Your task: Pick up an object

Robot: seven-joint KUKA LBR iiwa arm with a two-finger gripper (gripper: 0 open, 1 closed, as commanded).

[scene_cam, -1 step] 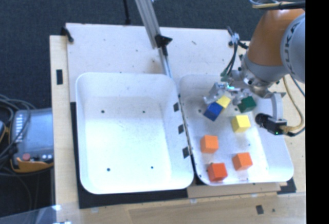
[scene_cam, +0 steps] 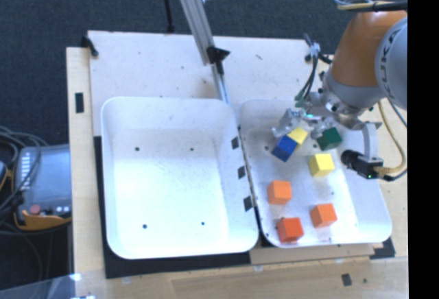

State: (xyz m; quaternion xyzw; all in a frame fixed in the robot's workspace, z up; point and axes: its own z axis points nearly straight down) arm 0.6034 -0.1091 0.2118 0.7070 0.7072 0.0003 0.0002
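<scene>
Orange cube (scene_cam: 290, 228) lies in right bin (scene_cam: 367, 225), end effector (scene_cam: 300, 121) above blocks.

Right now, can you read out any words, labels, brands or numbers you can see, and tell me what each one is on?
None can be read.
The blocks in the right bin are plain-faced.
The grey device at the left edge has small markings, too blurred to read.

white bins (scene_cam: 171, 153) | orange cubes (scene_cam: 279, 192) | yellow cube (scene_cam: 321, 164) | blue block (scene_cam: 284, 148) | green block (scene_cam: 330, 138)
</scene>
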